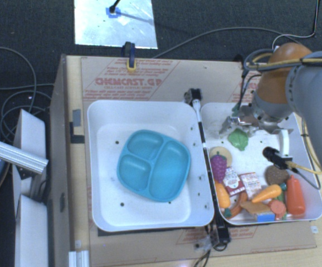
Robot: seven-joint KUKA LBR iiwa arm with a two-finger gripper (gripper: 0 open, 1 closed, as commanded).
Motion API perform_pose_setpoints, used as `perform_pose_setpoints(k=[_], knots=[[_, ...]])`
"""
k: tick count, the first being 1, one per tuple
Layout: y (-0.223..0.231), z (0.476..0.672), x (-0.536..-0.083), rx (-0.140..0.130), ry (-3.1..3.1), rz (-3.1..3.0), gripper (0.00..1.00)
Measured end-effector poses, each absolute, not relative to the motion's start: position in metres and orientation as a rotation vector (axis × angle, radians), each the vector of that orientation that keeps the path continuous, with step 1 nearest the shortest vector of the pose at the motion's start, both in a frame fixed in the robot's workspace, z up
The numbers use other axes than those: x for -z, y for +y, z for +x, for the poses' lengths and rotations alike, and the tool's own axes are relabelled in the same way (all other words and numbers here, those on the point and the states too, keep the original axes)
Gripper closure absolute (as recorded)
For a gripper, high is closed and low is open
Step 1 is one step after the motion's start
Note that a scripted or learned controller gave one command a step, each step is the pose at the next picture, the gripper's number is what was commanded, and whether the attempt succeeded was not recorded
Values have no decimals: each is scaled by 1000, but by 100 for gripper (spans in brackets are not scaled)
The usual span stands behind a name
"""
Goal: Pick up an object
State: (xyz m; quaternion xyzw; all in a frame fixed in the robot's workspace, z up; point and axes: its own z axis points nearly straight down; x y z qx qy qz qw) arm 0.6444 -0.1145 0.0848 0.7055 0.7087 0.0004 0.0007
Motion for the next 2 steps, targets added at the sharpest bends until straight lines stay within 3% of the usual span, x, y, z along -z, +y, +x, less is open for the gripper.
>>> perform_pose_setpoints(k=[1, 2], knots=[[-128, 670, -106, -4, 2224, 2213, 0], [-100, 633, -84, -1, 2225, 2218, 0]])
